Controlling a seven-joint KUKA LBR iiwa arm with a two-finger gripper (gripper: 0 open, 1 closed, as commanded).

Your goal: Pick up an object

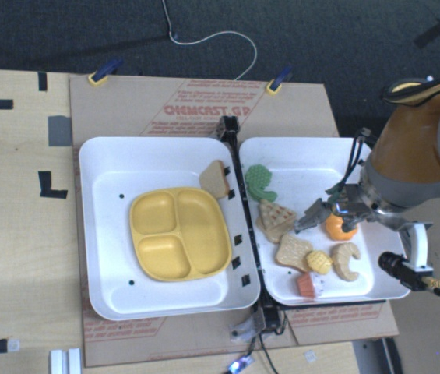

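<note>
Two white bins on the table (33, 209); tool (330, 215) low over the right bin (305, 150), just beside an orange fruit (339, 227). Couldn't tell its state. Yellow plate (179, 233) sat in left bin (103, 178).

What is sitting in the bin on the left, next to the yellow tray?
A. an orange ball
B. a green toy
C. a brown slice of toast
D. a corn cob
C: a brown toast slice leans in the left bin at the yellow tray's top right corner.
</note>
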